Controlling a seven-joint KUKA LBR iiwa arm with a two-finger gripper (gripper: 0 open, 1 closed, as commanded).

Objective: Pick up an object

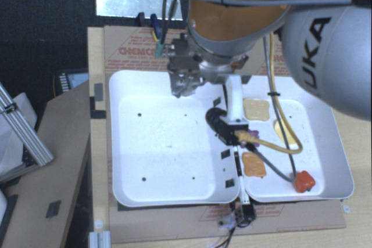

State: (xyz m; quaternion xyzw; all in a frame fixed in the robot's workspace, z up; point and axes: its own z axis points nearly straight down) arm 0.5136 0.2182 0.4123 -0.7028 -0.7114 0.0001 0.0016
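Nearest the camera is the arm: its grey link and orange band fill the 12 to 2 o'clock sector, cut off by the top and right frame edges. The wrist hangs over the far edge of the left bin, near the divider between the two bins. The claw points downward above the left bin's far rim, at about 12 o'clock from that bin's centre. The claw appears blurred; whether it is open or closed cannot be told, and no object is visible in it.

A yellow cable and a grey cable run from the arm down across the right bin. A black fitting sits at the divider.

Objects in the right bin:
- tan square piece, at 11 o'clock in the bin, partly beside a white post;
- orange-brown piece, at 7 o'clock, just beside the divider;
- red-orange object, at 5 o'clock, touching the grey cable end;
- pale yellow piece, partly hidden by the yellow cable; shape hard to make out.

Both bins rest on cardboard on the worktop.
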